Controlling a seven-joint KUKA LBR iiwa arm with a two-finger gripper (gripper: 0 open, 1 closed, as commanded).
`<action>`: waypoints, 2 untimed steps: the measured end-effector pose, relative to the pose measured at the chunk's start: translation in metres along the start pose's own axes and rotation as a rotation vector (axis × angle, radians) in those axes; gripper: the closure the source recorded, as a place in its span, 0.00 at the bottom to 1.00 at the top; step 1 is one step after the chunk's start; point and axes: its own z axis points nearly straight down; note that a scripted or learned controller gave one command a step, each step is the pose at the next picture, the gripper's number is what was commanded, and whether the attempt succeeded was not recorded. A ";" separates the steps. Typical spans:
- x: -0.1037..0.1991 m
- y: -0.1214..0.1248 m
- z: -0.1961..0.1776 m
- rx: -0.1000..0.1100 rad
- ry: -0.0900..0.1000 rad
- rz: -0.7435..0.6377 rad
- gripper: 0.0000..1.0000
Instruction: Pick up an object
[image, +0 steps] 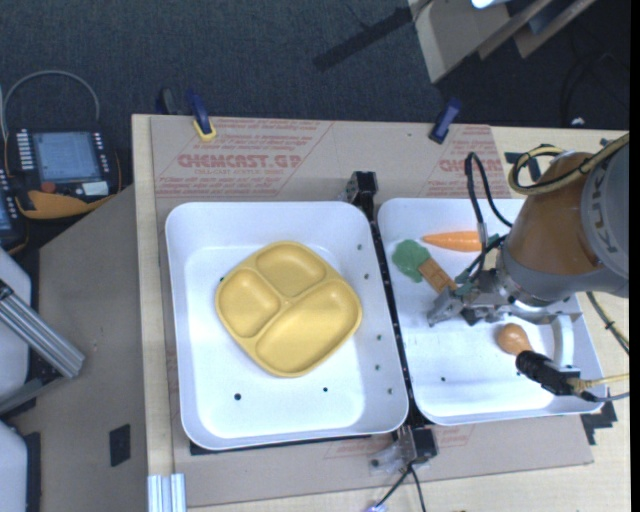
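You see the left bin (190, 330) on the cardboard-covered bench (290, 160) holding a yellow divided plate (290, 308). It lies flat near the bin's middle, clear of all four walls and well apart from the gripper.

In the right bin (470, 385), a green-headed brush (411, 258) lies close to the left wall, toward the far edge. Its tan handle runs at a slant toward the bin's middle and ends just beside the gripper (452, 308). You cannot tell whether handle and gripper touch.

An orange carrot (452, 240) lies along the far edge, just beyond the brush handle and apart from the gripper.

The gripper sits low over the middle of the right bin, its tip aimed toward the left wall and slightly toward the near edge. You cannot tell from this angle whether it is spread or closed, and nothing can be seen clamped in it.

Just right of the gripper, under the wrist and toward the near right corner, lies a small tan egg-shaped thing (514, 338). It is close to the gripper's body but behind its tip.

The arm (560, 235) comes in over the bin's right edge. Its orange band sits above the wrist, and the wrist is bent down into the bin.
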 end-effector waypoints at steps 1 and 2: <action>-0.001 0.002 -0.014 -0.008 -0.004 0.001 1.00; 0.002 0.006 -0.058 -0.006 -0.001 -0.002 1.00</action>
